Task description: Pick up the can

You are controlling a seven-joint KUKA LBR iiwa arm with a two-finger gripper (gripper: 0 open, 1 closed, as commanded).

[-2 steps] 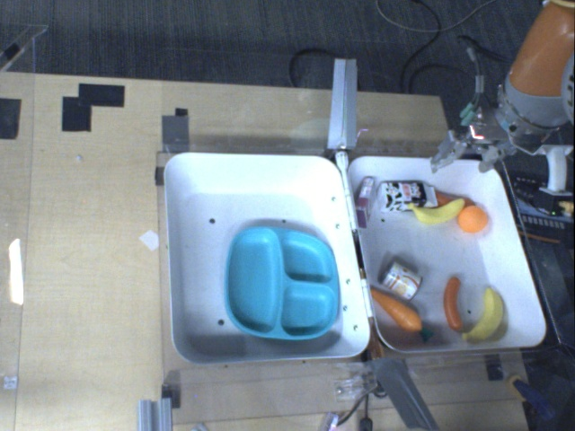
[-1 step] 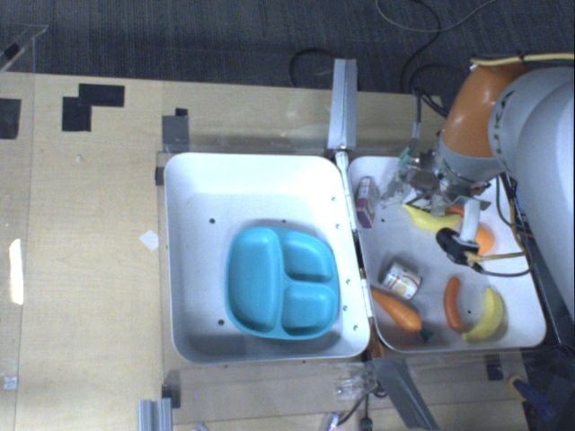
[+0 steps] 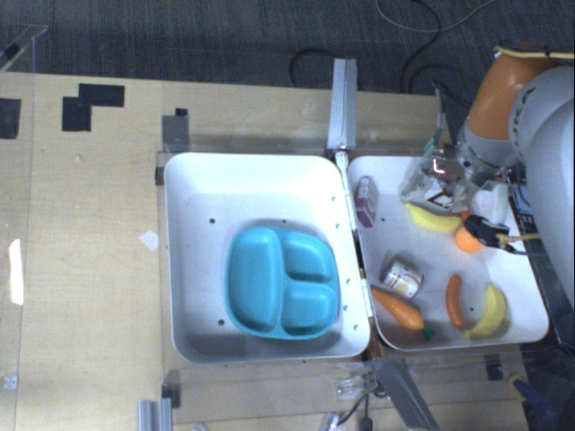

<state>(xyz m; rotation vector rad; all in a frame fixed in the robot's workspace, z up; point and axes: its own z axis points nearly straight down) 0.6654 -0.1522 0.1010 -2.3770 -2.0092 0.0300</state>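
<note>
Camera view puts your target, the can [image 3: 402, 279], on its side in the right bin [image 3: 391, 326], toward the near left part of the floor, its pale end face turned up and to the left. Nothing is holding it. Just below it, and nearly touching, lies a carrot [image 3: 398, 309] that runs out toward the near edge. Off to its right sit a red sausage-shaped piece [image 3: 455, 299] and a yellow banana [image 3: 488, 311], both apart from the can. Up against the bin's left wall is a purple packet [image 3: 364, 201], well clear of it.

Farther back you'll find a second banana [image 3: 433, 218] and an orange ball [image 3: 467, 240], and that is where the gripper [image 3: 440, 187] sits, low over the far end of the bin with the arm [image 3: 517, 106] reaching in from the right. You cannot tell from this angle whether the jaws are parted or closed; wiring and bracketry hide the tips, and nothing is seen between them.

So judge this as the approach step, with no grasp begun. The next move calls for travel toward the near left of the bin and a wrist turn to span the can's round body. Watch the carrot: a finger coming down on that side may catch it, and the can could roll. The left bin [image 3: 180, 241], with its blue divided plate [image 3: 281, 283], plays no part.
</note>
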